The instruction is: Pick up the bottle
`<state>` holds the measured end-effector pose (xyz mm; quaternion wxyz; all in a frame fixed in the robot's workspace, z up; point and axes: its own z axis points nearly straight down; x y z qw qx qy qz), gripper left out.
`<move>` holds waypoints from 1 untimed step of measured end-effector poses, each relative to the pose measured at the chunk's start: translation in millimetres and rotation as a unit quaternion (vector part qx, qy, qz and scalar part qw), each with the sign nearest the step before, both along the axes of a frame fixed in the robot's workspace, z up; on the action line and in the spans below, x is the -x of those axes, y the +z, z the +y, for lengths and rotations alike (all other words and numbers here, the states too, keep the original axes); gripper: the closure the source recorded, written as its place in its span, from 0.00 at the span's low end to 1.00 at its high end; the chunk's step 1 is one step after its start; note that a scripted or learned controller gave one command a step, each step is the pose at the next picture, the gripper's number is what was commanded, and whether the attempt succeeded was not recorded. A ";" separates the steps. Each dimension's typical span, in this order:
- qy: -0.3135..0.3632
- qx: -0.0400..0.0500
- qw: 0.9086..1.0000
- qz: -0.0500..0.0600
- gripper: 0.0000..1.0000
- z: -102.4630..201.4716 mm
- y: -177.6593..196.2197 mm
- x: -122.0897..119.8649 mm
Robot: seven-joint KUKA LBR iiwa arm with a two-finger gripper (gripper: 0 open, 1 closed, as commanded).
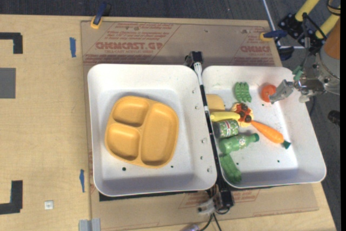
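Near the left wall of the right bin (303,132) we find the bottle (239,143), green, lying on its side with its cap turned to the right. It lies flat, so we judge that a grasp must come from above and across its body. It is crowded: a small can (226,128) lies just above it, a dark green vegetable (230,167) lies just below it, and the carrot (268,132) lies near its cap end. Above these we see a yellow banana (221,116), a small orange and black toy (244,111), a green block (241,91) and a red tomato (268,91). We think these neighbours leave little room for the fingers to go down.

Our pincer (282,90) hangs over the upper right part of this bin, just beside the tomato and well apart from the bottle. We cannot tell its state, and nothing is seen in it.

The left bin (108,84) carries a yellow divided plate (142,130). Both bins rest on a brown board (162,40) on the tabletop (38,116).
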<state>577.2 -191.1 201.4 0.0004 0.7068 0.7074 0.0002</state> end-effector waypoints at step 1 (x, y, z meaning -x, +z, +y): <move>-0.209 0.000 0.978 0.000 0.00 49.5 -10.2 -82.2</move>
